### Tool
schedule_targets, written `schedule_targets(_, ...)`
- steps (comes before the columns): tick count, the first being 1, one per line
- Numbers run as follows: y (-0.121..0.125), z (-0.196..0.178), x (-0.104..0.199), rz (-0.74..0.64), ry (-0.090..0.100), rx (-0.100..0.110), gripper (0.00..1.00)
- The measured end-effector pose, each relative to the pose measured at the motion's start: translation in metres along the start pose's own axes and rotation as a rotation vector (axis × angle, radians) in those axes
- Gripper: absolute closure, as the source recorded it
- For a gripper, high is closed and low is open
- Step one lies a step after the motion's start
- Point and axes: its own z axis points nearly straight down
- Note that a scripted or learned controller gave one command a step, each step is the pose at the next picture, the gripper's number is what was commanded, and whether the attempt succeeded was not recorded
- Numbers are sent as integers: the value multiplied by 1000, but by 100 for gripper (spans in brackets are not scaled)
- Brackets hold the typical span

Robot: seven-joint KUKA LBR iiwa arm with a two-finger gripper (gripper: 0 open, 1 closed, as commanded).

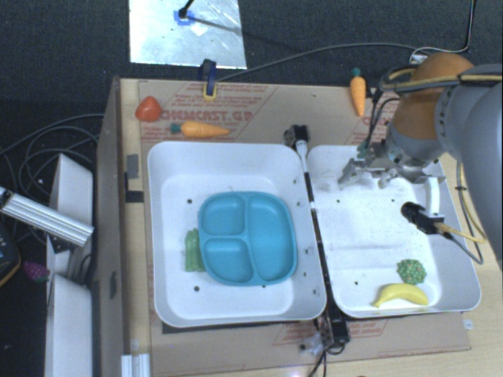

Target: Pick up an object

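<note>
Nothing is picked up yet; the whole task is ahead of me. My pincer (363, 181) hangs over the back part of the right bin (357, 246), its two fingers spread apart as far as I can make out, with nothing between them and bare white floor under them. The likeliest things to take lie well away from me, in the near corner of the same bin: a yellow toy banana (401, 294) and, just behind it, a green broccoli floret (410, 271). The left bin (169, 210) holds a blue divided plate (246, 236) with a green piece (192, 250) at its edge. My arm comes in from the right, wrist bent down and pointing left.
</note>
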Motion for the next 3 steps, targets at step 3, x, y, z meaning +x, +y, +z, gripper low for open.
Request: schedule_targets(3,24,22,24,0,1,5,0)
